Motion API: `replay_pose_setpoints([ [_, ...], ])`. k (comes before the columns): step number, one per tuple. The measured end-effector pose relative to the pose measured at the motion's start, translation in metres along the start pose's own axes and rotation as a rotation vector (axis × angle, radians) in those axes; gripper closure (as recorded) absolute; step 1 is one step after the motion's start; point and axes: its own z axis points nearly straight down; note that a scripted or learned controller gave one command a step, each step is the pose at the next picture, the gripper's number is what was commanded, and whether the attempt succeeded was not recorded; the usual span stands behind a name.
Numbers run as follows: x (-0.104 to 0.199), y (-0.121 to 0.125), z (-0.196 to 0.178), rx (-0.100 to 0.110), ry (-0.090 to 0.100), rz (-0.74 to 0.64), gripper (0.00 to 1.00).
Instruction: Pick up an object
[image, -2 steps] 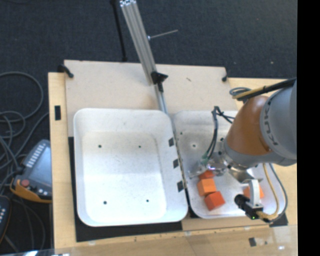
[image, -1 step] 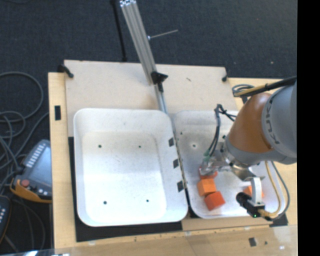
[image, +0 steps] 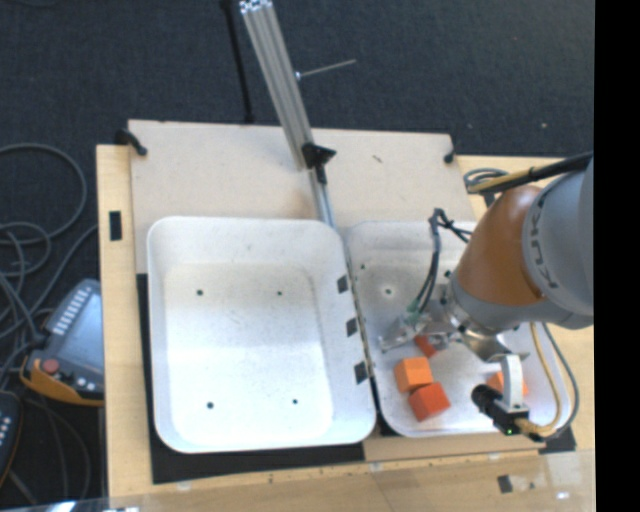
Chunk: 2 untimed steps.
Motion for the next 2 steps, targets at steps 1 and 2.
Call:
replay_pose_setpoints([
  [1,0.001,-0.003,0.011,0.002,0.002,-0.010,0.00],
  [2,-0.003,-0.016,0.023,0.018,0.004,-0.009,0.00],
])
